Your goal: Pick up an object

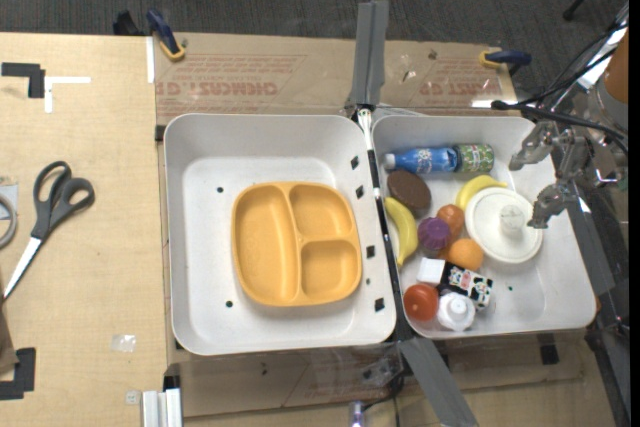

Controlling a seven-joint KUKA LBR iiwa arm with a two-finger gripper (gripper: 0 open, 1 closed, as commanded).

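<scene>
Gripper [548, 177] over right bin [560, 310], beside white cup [503, 223]; jaws spread, pinching nothing; no object lifted yet; descent, grasp and lift all remain.

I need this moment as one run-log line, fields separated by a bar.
gripper: over right bin, holds nothing | nearest: white bowl | left bin: yellow tray | pick: not yet done

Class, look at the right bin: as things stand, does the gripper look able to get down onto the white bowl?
Probably yes. The gripper hangs at the right edge of the right bin, just beside the white bowl, whose top lies uncovered. The yellow banana and the orange ball crowd its left side only.
</scene>
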